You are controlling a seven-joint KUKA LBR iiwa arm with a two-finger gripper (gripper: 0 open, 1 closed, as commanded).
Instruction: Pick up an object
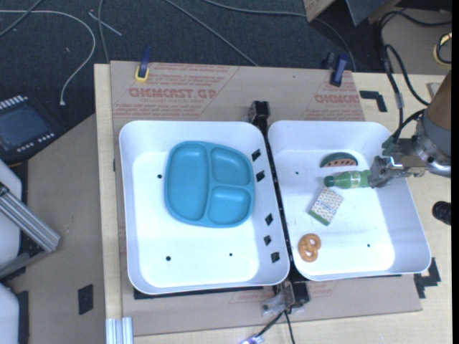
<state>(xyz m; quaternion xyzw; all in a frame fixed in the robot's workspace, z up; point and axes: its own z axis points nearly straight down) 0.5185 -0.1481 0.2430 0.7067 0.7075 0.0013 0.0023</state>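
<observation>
The bottle [345, 180] is lying on its side in the right bin [401, 228], green body with the cap end pointing to 9 o'clock, sitting in the upper half of that bin. The gripper [378, 175] is coming in from 3 o'clock and is sitting right at the bottle's 3 o'clock end, looking like it's touching it or just about, but honestly I can't tell from this angle whether it's gripping the bottle or just parked against it. Just at 12 o'clock from the bottle, the watermelon slice [339, 161] is lying close by, red with a green rind, near the bin's back wall. At about 7 o'clock from the bottle the packet [326, 206] is lying tilted, a small checked white and green thing, near but not touching it as far as I can see. Further down at 6 to 7 o'clock the pretzel [309, 247] is sitting near the bin's front left corner, well apart from the rest. The arm [437, 131] is hanging over the bin's right rim, grey, reaching in from the 3 o'clock edge. Over at 9 o'clock the left bin [143, 213] is holding a blue plate [210, 183] with three compartments, sitting toward the upper middle of that bin. Both bins are resting side by side on a board [215, 92] with red print, with blue clips [143, 69] at its back edge and cables [86, 20] trailing on the dark floor behind it.
</observation>
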